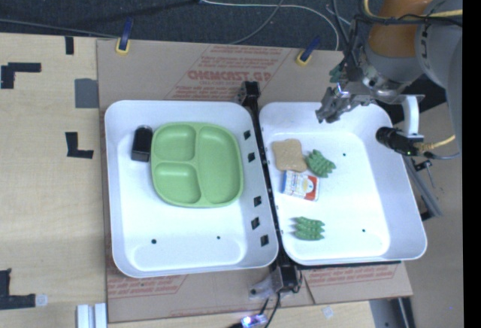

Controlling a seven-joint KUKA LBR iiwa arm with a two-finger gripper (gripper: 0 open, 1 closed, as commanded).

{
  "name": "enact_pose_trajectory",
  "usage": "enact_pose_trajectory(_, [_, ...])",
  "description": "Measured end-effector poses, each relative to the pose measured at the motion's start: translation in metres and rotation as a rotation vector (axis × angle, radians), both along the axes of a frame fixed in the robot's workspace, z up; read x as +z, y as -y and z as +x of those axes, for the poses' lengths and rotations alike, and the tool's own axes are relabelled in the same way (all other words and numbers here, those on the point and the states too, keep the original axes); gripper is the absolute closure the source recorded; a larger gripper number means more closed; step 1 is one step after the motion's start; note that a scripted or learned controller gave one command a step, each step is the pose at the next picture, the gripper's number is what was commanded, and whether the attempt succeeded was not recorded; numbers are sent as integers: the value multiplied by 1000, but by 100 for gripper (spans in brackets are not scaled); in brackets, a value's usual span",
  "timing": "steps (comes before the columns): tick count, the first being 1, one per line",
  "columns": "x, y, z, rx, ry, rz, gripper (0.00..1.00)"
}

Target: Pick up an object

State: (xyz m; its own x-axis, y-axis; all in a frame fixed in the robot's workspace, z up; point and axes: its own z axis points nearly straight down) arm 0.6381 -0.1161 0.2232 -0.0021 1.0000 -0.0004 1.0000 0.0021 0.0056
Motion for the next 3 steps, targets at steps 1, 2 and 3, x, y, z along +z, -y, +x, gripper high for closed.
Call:
enact_pose_trajectory(1, [54, 0, 1, 0, 0, 0, 100])
enact_pose_trajectory(2, [53, -48, -21, 3, -7, 1, 100])
enact_pose_trajectory(3, [51, -101, -38, 4, -8, 2, 100])
